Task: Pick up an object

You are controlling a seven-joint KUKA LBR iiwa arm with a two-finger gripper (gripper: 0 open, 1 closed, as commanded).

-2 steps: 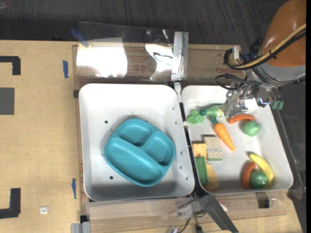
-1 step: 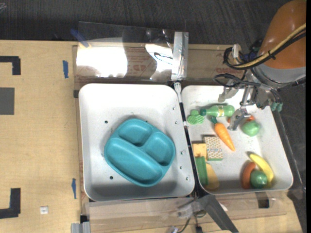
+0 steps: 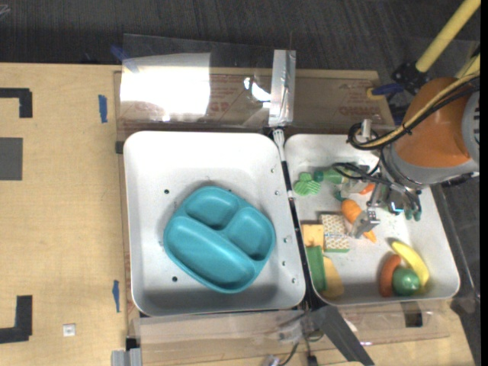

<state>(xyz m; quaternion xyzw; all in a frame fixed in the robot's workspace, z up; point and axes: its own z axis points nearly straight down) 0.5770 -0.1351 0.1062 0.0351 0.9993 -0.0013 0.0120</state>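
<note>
Down over the right bin (image 3: 446, 261) the gripper (image 3: 370, 218) is hanging low, arm (image 3: 435, 132) coming in from the right w/ its orange band above the wrist. Can't tell the pincer's state; the tip is too small and cluttered to read.

Right at the tip an orange carrot-like toy (image 3: 351, 210) is lying, prob. the target, touching or just under the pincer, can't say which. Nothing is visibly being held.

Handling, as a guess: it's looking like light, stiff plastic play food, smooth and a bit slippery, not fragile. Best hold is across its thicker middle, not the tapered end, which would be squirting out.

Around the pincer:
- up and to its left, green leafy piece (image 3: 308, 183)
- just below-left, a patterned cracker-like square (image 3: 334, 227) and a yellow block (image 3: 313, 235)
- further below-left, green strip (image 3: 316, 267)
- below-right, banana (image 3: 410, 260) leaning on a red-and-green fruit (image 3: 401, 278)

Well off to its left, the other bin (image 3: 145, 166) is holding a teal divided plate (image 3: 219, 237).
</note>
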